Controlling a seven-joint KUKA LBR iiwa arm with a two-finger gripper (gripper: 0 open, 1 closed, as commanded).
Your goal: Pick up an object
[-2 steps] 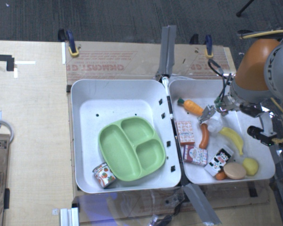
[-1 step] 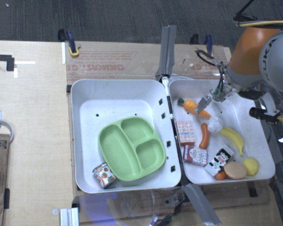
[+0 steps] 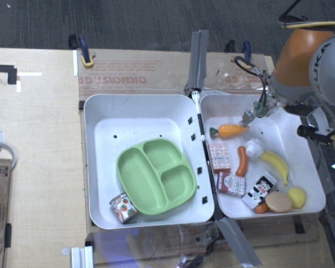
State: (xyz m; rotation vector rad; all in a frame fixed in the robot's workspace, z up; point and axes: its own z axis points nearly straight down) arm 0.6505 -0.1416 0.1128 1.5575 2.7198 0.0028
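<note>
gripper (image 3: 251,116) is low in the right bin (image 3: 304,149) near its back wall, tip just above the right end of the toy carrot (image 3: 230,130); can't tell its state or whether it touches the carrot; carrot lies flat, green top pointing left; further forward in that bin: sausage (image 3: 242,161), banana (image 3: 276,164), lemon (image 3: 296,196), two small cartons (image 3: 219,156); left bin (image 3: 100,149) holds a green divided plate (image 3: 156,175) and a small can (image 3: 123,207) at its front-left edge
</note>
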